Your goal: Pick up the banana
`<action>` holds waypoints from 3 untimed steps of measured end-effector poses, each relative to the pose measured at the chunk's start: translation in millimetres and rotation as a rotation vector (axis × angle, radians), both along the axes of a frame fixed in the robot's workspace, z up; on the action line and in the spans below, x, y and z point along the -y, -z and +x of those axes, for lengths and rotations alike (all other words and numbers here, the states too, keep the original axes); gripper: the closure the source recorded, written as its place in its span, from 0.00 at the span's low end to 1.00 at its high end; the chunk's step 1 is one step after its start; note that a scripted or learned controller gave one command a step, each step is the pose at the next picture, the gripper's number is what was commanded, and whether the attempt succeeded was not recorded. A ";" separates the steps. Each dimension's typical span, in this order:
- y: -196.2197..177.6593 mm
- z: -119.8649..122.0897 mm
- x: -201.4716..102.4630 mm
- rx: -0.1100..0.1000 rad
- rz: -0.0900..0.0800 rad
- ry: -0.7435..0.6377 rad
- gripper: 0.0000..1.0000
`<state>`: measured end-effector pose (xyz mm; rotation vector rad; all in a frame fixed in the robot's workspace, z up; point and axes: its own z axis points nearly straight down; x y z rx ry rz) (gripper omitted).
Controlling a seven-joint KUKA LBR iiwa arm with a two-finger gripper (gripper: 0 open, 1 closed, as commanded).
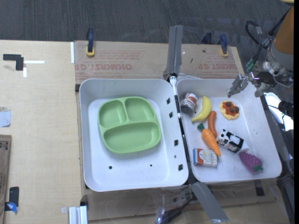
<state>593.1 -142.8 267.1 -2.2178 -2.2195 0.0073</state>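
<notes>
The camera view looks down on two white bins side by side. The banana (pixel 203 109) lies in the right bin (pixel 268 139), in its upper left part, and serves here as the landmark. It is yellow, curved, and tilted with its upper end away from the camera.

Just to the banana's left, touching or nearly touching it, lies a small can (pixel 188 102) on its side. Just to the banana's lower right is a red sausage (pixel 212 122), and below that an orange carrot (pixel 210 142). Further right of the banana sits a small pizza slice toy (pixel 230 109). Below and to the right of the banana lie a black-and-white toy (pixel 231 141), a small carton (pixel 205 157) and a purple grape bunch (pixel 251 162).

The gripper (pixel 237 88) hangs above and to the right of the banana, near the bin's upper right rim, well apart from the fruit, beyond the pizza slice toy. Its fingers appear spread, with nothing between them. The arm (pixel 280 55) comes in from the right.

Far to the banana's left, in the left bin (pixel 88 139), rests a green divided plate (pixel 130 124).
</notes>
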 end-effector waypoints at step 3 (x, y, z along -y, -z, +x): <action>171.4 51.2 -34.8 -0.003 -0.003 0.113 1.00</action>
